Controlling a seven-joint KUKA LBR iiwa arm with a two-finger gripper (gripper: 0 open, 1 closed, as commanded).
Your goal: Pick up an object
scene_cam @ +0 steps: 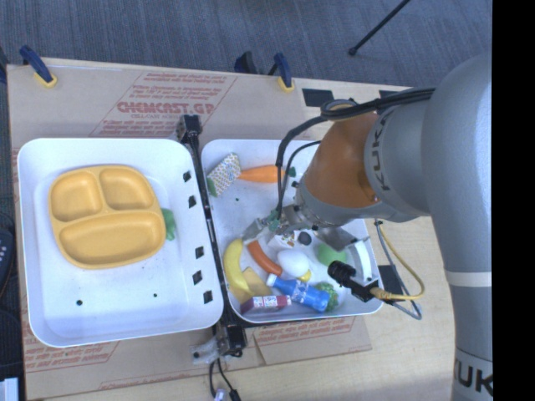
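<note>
The claw (288, 234) is being hidden by the wrist above the right bin (224, 159); its grip cannot be told.

Arm's orange band and wrist hide the tool (288, 224) and much of the right bin (219, 224), a green thing (170, 224) sits half hidden behind the yellow tray (107, 215), and labels on the near bottle (299, 293) too small to read.

one fixed overhead cam, slanted down on both bins (33, 224).
</note>
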